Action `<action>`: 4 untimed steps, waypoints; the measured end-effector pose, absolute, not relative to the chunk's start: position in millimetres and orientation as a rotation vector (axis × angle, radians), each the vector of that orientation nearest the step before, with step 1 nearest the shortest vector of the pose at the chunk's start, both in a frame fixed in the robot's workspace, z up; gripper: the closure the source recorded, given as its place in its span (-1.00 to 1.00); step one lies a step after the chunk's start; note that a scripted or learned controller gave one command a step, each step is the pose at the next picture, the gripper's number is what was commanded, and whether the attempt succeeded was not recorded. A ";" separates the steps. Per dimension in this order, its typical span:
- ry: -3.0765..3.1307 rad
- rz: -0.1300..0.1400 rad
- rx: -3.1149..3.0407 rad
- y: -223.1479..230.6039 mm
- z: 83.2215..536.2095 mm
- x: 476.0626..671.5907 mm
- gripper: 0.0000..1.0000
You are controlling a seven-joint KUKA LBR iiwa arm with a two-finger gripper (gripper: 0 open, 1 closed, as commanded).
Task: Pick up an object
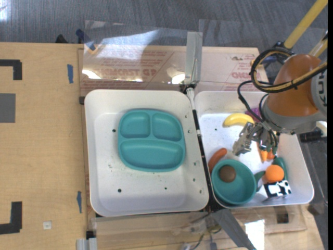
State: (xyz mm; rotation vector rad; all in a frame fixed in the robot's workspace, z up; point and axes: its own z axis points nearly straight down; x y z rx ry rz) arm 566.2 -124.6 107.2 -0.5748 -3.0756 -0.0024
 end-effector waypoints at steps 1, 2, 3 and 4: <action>-3.144 0.002 -0.191 -165.9 199.9 616.7 1.00; -3.140 0.000 -0.190 -165.1 197.6 615.8 -1.00; -3.146 0.001 -0.192 -224.1 96.3 606.6 -1.00; -3.151 0.001 -0.344 -220.9 95.1 598.6 -1.00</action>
